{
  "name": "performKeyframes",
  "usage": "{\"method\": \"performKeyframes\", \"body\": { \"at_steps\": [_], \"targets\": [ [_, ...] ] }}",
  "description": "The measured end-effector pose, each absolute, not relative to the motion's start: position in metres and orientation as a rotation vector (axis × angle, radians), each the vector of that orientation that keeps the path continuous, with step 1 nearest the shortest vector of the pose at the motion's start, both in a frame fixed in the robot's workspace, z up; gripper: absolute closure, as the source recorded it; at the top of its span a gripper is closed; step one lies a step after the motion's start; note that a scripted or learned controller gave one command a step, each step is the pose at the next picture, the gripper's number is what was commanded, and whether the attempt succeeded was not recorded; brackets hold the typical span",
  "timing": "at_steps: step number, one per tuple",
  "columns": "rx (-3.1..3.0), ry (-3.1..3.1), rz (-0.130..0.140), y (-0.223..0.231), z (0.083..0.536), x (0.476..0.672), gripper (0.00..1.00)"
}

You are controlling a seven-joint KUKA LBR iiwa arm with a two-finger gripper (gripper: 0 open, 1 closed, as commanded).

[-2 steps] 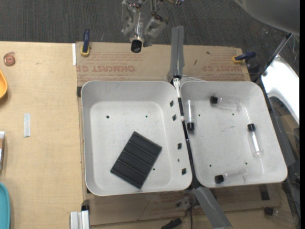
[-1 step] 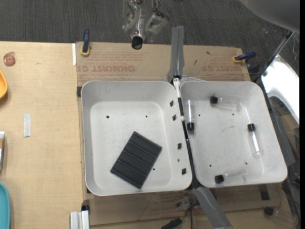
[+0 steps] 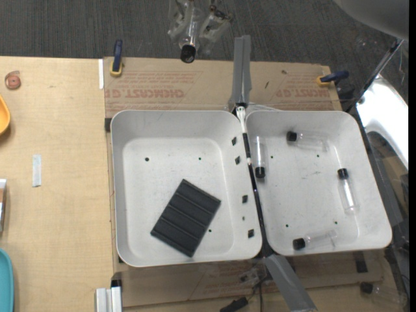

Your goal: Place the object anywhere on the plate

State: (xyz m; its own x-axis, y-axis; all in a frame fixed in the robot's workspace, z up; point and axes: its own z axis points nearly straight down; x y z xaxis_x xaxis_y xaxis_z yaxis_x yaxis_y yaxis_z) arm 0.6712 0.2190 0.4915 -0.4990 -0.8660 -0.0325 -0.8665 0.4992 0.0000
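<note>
Tube [image 3: 188,45] has to land on the dark plate [image 3: 186,217] lying near the front of the left bin [image 3: 130,174]. It hangs cap-down, pinched in the gripper [image 3: 194,32] past the far rim, so I'd bring it forward, go low, then release.

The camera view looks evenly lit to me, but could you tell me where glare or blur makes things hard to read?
Camera view: even light, soft shadows; the clear tubes nearly vanish against the white right bin; the end effector at the top is blurred; the dark plate reads sharply.
</note>
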Motion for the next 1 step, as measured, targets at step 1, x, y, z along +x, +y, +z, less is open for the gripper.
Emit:
{"method": "performKeyframes", "body": {
  "at_steps": [1],
  "targets": [
    [-1.549, 2.697, 0.029, 0.2178, 0.4998, 0.673, 1.0]
  ]
}}
